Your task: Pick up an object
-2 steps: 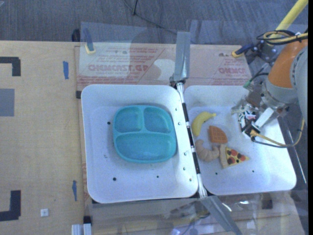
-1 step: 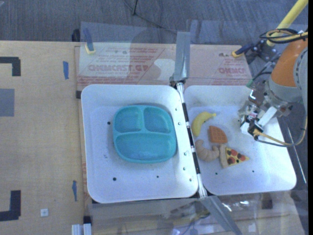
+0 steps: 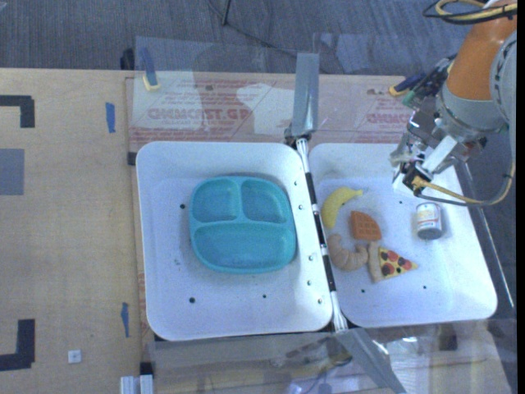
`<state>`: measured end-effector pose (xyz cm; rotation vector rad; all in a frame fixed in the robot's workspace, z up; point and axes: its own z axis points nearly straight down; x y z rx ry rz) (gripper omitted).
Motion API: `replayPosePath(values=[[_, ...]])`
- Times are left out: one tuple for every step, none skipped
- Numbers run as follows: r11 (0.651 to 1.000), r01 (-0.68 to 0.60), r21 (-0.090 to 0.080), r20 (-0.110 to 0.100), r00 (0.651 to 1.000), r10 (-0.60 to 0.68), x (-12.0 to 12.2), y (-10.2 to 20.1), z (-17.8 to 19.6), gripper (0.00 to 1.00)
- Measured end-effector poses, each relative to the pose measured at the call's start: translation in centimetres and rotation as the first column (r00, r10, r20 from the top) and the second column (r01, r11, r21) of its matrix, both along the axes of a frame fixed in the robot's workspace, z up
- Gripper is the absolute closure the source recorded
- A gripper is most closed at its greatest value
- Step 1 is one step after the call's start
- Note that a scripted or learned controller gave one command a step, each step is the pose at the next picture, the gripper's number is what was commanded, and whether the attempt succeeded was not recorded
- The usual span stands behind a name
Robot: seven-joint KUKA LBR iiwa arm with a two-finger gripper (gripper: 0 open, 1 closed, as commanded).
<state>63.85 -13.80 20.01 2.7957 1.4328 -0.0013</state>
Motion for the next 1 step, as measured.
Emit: replayPosePath(values=[[1.000, -0.005, 0.001, 0.001, 1.000, 0.005, 2.85, 9.12, 3.22, 1.00]])
